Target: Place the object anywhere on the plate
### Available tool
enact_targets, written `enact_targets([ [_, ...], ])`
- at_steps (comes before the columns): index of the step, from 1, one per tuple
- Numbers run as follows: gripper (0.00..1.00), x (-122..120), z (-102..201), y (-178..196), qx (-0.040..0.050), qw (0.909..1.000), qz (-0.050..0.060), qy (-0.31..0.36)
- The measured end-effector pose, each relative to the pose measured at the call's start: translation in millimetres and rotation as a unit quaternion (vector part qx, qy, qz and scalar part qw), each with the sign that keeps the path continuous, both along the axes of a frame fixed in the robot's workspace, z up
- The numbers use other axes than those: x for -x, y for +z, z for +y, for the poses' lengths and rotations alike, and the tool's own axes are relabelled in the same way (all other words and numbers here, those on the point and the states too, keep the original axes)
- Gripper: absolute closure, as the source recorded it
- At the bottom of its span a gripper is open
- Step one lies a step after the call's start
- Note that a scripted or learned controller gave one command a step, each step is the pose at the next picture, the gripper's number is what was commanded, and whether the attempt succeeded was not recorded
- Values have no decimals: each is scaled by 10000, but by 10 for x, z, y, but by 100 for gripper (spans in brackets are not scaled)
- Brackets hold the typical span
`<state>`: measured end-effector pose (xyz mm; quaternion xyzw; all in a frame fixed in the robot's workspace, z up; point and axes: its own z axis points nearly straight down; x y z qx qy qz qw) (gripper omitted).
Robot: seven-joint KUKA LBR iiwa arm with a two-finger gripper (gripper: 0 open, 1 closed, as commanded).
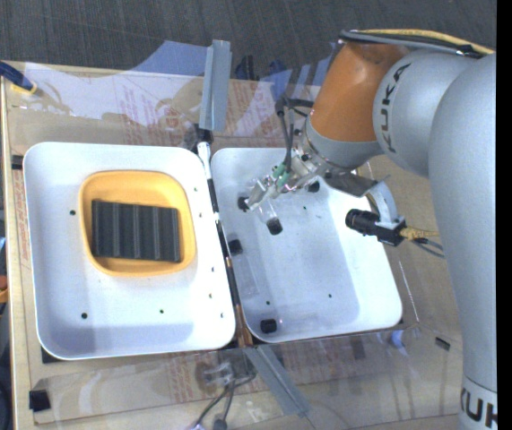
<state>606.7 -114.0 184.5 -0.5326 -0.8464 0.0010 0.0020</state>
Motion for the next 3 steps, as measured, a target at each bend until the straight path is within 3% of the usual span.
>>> enact_targets([
  [1,100,54,818,297,2,9977,-18,676],
  [2,0,54,814,297,4,9977,-19,673],
  [3,0,-150,1073,64,7,9978,-17,661],
])
